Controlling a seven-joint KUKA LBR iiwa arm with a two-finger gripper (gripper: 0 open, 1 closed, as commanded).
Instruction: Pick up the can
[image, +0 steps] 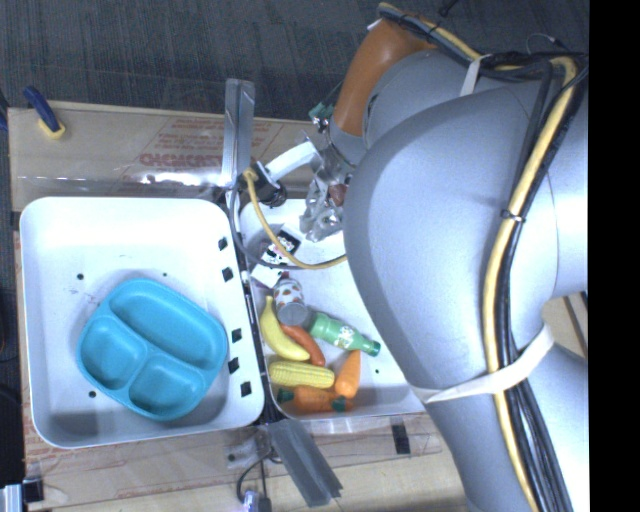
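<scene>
The pincer (318, 215) hangs over the far end of the right-hand shallow white bin (385, 395), above the pile of play food; whether it is open or closed cannot be told from this slant. Nothing is seen in its grip. The small metal can with a grey lid and a red-and-white label (290, 301) lies in that bin near the dividing wall, on the pincer's near side and apart from it. It touches the yellow plastic banana (279, 337) and sits just beside the green plastic bottle (343, 334). To do the reach well, I judge the arm should come nearer and descend straight over the can, approaching so as to clear the banana and wall. The can looks short and cylindrical, tilted, its lid dull. The blue divided plastic plate (150, 345) rests in the left bin (50, 230).
</scene>
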